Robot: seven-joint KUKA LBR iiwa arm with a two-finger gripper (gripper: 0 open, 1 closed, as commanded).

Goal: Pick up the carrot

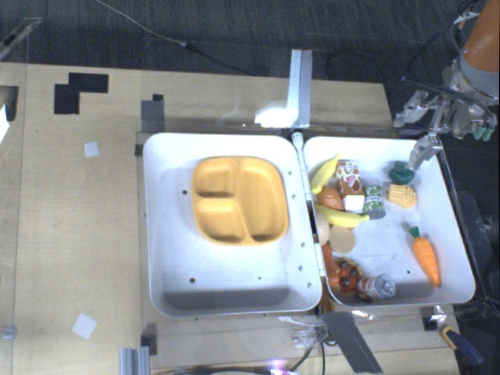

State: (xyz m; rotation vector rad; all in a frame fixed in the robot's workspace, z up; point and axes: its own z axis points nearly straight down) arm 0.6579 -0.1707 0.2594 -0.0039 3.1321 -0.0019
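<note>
The carrot (426,259) is orange with a small green top. It lies alone near the front right of the right bin (461,233), its green end pointing toward the back. My gripper (424,150) hangs over the back right corner of that bin, well behind the carrot and apart from it. Its tip sits just above a dark green item (401,172). Nothing shows in the gripper.
A yellow wedge (402,197), a small can (376,201), two bananas (344,218), a packet (348,177) and a drinks can (380,287) crowd the right bin's left half. The left bin (164,209) holds a yellow divided tray (238,200).
</note>
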